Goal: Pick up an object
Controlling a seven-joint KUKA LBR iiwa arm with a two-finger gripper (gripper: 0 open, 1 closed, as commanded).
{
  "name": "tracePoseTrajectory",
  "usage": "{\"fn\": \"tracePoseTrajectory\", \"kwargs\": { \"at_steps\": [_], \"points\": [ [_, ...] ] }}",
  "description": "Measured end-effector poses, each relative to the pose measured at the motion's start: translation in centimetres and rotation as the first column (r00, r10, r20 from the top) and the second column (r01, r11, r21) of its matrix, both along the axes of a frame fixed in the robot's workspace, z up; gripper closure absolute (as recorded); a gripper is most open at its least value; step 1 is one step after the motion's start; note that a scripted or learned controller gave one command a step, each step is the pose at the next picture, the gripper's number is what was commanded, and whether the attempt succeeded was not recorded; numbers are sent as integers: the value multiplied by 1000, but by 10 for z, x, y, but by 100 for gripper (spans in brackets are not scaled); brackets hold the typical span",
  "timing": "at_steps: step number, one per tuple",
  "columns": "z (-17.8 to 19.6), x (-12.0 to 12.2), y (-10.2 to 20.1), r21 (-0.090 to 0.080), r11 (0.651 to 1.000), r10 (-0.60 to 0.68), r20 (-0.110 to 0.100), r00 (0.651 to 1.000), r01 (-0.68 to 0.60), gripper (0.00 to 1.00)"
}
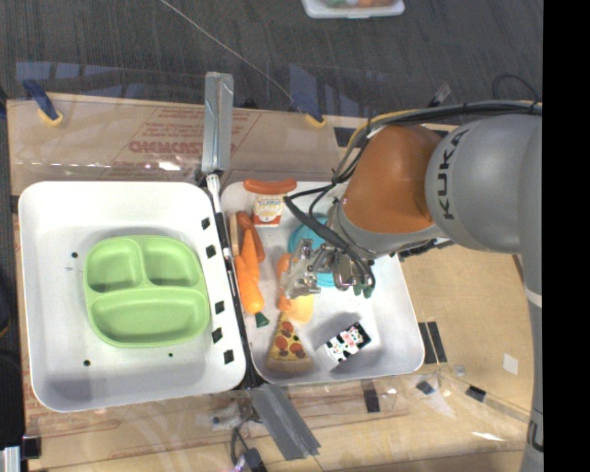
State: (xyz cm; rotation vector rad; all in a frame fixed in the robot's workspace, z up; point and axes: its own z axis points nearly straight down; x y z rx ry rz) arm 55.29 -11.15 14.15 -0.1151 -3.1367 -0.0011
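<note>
**Gripper low over right bin clutter**

Small orange plastic piece (288, 300) sits just below-left of the jaws, likely the target. Metal two-finger gripper (323, 270): jaw state unclear. Pizza-slice toy (289, 346) beyond, long orange carrot (249, 281) farther left.

We see the white tray (353, 8) cut off at the top edge, the arm (479, 184) hiding much of the right bin (406, 313), the teal dish (302, 245) half covered by it

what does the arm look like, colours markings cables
The arm is smooth rounded grey with black KUKA lettering, then a glossy orange band above the wrist. Thin black cables loop over the band. The gripper is small, bare metal.
</note>
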Motion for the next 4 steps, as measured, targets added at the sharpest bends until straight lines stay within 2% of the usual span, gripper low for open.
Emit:
{"fn": "tracePoseTrajectory", "kwargs": {
  "at_steps": [1,2,3,4],
  "points": [
    [-47,-5,-46,-2,986,167,6,986,-167,100],
    [-48,-38,-99,0,995,100,3,995,-100,100],
    [-47,-70,-97,-4,988,152,13,988,-152,100],
    [72,-59,-57,-8,958,285,14,958,-285,100]
  ]
}}
